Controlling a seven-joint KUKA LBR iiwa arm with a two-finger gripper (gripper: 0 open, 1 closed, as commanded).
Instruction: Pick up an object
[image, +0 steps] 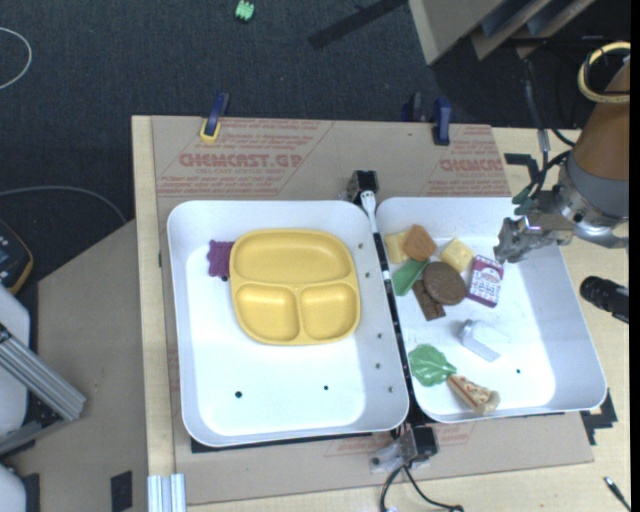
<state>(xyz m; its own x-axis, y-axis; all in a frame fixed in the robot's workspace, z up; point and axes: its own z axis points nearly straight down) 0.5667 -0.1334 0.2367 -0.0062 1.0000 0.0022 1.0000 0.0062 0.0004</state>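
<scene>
The gripper hangs at the right of the frame, over the upper right of the right bin, just beside a small maroon packet. Whether it is released or clenched I cannot tell; nothing is seen between its tips.

From the left: the left bin holds a yellow tray with three wells, and a purple piece pokes out at the tray's upper left edge, touching it.

In the right bin the candidates sit in a crowd at its upper left: a green leaf, a tan chunk, a brown disc and a pale yellow block, all touching or nearly so. The packet lies just right of them. Lower down, a grey block lies alone, then a second leaf and a pizza slice near the bottom rim.

To do this step well, I would pick a thing that stands apart. The packet is nearest, but it lies flat against the floor; the grey block, well clear of its neighbours, looks the safer choice. Come straight down, straddle the narrow side, and close only once low enough.

The board under the bins reads "CHEMCAST", printed in red at upper left and again at upper right. The packet's print is too small to read.
</scene>
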